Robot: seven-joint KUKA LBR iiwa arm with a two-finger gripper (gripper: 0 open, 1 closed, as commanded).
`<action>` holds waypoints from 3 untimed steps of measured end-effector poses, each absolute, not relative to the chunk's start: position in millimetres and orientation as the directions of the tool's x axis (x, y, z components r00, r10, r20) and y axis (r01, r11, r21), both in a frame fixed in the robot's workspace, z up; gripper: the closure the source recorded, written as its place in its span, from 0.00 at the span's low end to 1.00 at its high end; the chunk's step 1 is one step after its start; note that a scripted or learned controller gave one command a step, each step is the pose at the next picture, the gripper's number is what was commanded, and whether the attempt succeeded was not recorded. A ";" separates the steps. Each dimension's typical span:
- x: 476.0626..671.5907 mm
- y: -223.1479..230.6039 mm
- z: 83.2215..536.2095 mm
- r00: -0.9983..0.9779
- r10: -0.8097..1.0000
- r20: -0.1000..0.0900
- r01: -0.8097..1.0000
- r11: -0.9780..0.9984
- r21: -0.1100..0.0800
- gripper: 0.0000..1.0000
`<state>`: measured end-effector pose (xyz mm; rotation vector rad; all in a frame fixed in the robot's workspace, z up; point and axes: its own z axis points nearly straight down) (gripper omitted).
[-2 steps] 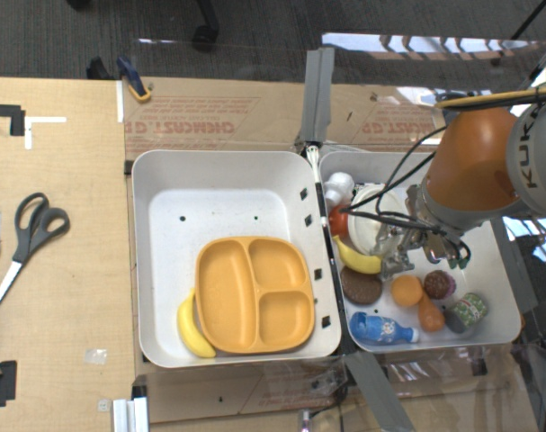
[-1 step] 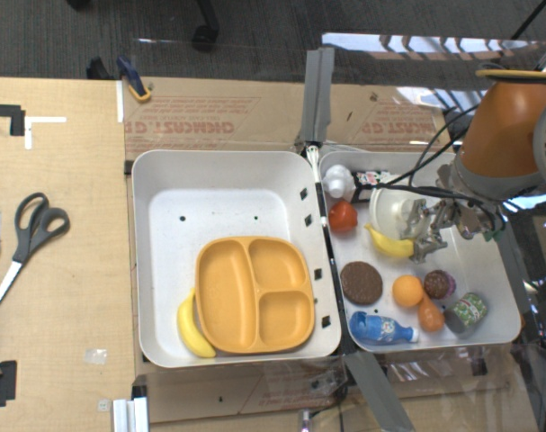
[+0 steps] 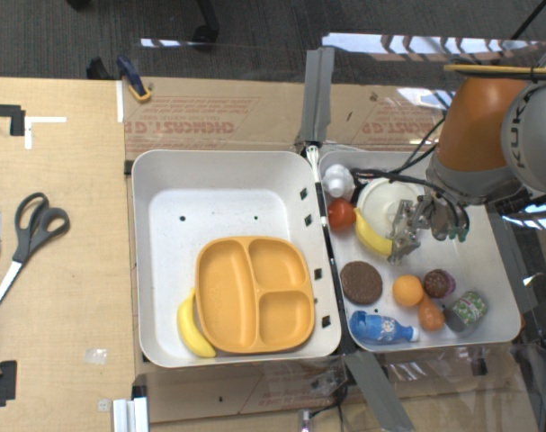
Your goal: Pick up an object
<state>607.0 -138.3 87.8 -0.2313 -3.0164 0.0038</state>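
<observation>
Scissors (image 3: 30, 232) are seen lying on the desk (image 3: 66, 331) at far left, well apart from the bins and out of the work. The left bin (image 3: 156, 241) is occupied by a yellow tray (image 3: 255, 293), with a banana (image 3: 192, 329) tucked against its lower left edge. In the right bin (image 3: 502, 277) the candidates are spread loosely, presumably so each can be reached singly: a red ball (image 3: 342, 214), a second banana (image 3: 371, 237) touching a white bowl (image 3: 380, 205), a brown disc (image 3: 362, 283), an orange (image 3: 407, 290), a blue bottle (image 3: 379, 329) along the near wall. The pincer (image 3: 403, 237) is lowered beside the bowl, just above the second banana's right end, which is judged the likeliest target. Nothing is seen between its fingers (image 3: 400, 228); whether it is released or clenched cannot be told
</observation>
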 end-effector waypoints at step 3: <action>513.1 -98.0 92.5 -0.886 0.464 -0.001 0.464 0.886 0.000 0.00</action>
